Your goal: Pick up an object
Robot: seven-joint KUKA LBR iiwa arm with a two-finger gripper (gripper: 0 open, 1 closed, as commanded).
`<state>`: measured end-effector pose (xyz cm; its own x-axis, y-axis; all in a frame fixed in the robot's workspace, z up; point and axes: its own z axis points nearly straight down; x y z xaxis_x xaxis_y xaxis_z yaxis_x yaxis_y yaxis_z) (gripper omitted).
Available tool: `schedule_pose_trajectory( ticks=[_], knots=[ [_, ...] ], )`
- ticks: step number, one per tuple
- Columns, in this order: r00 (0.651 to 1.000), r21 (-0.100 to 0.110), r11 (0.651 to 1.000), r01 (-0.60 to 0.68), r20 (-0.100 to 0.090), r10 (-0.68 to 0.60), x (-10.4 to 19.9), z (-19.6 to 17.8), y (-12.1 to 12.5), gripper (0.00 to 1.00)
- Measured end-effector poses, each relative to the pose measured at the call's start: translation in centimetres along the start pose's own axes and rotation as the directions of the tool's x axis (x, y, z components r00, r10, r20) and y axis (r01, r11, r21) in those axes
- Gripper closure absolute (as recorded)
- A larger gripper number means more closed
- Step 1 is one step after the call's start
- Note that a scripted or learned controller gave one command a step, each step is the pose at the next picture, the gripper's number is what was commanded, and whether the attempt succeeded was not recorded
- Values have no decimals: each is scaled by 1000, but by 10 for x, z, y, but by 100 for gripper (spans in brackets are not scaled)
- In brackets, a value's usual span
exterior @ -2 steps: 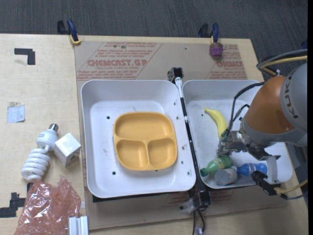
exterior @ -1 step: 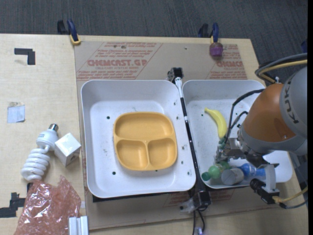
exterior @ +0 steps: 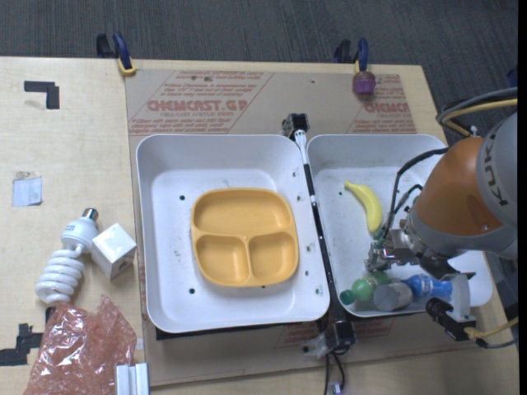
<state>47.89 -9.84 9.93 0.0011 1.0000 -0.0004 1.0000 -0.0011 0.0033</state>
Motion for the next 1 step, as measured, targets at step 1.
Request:
schedule_pose_trajectory(
  ticks=[1],
  knots=[
    [1000,3,1000,-1,0,1,6,7,-1,0]
  ],
)
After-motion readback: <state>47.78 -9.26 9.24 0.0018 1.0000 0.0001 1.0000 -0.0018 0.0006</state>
